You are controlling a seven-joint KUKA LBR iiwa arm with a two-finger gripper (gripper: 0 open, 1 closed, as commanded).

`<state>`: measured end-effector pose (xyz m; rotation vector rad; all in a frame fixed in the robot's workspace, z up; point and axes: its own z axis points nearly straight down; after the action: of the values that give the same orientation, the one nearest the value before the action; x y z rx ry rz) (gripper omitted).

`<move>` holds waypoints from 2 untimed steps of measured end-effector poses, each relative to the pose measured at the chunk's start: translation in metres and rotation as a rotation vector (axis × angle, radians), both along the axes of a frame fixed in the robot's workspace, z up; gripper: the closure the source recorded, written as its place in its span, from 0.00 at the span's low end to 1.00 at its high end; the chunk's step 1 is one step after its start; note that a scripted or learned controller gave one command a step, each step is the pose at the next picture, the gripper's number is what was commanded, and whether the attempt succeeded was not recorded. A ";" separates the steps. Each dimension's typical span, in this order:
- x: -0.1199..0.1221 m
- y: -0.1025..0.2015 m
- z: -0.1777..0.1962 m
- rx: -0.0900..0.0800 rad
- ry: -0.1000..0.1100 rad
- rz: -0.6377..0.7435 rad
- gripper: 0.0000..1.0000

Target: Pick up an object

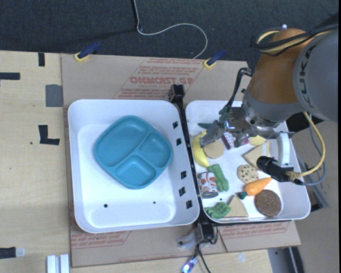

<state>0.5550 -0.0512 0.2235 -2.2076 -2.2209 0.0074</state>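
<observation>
My gripper (220,136) hangs over the upper left part of the right bin (298,209), open, with nothing between its fingers. One dark finger (208,132) points left above a yellow banana (200,154). A pale round slice (214,149) lies just below the gripper. Further down the bin lie a green pod (218,176), a small can (208,185), a chip cookie (247,172), an orange carrot (257,185), a brown round biscuit (268,202), a pale wedge (256,152) and a leafy green piece (218,210).
The left bin (85,209) holds a blue divided plate (133,151). The black divider (184,147) runs between the bins. The arm's grey and orange body (278,78) and its cables (315,152) cover the right bin's upper right.
</observation>
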 end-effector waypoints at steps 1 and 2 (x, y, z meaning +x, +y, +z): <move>-0.057 0.022 0.002 -0.002 -0.004 -0.005 0.00; -0.073 0.037 -0.042 -0.003 -0.003 -0.006 0.00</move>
<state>0.4816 -0.0147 0.1815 -2.2178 -2.2174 0.0071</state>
